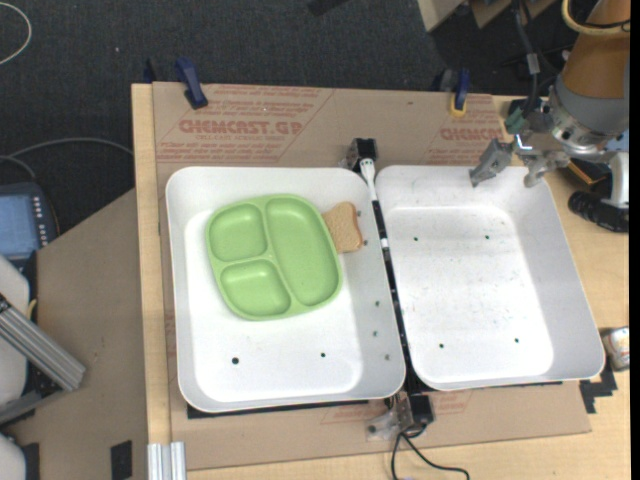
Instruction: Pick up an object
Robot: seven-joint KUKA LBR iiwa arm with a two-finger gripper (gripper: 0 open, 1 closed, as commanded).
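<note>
1. Over the right bin's (480,298) far edge, near its far right corner: gripper (512,166), fingers spread apart, nothing between them.
2. Left bin (200,368): green divided plate (272,256) near centre.
3. Tan piece, maybe toast (345,227), touching the plate's right rim.

Dark grey carpet (250,28) covers the floor beyond the bench. Brown board (300,118) tops the bench, printed with red lettering, held at its far edge by blue clamps (190,83). Thin pale cable (15,28) loops on the carpet at upper left. Blue-lit screen (15,223) sits at the left edge. Aluminium extrusion (40,343) lies at lower left. Light is even, shadows soft.
</note>
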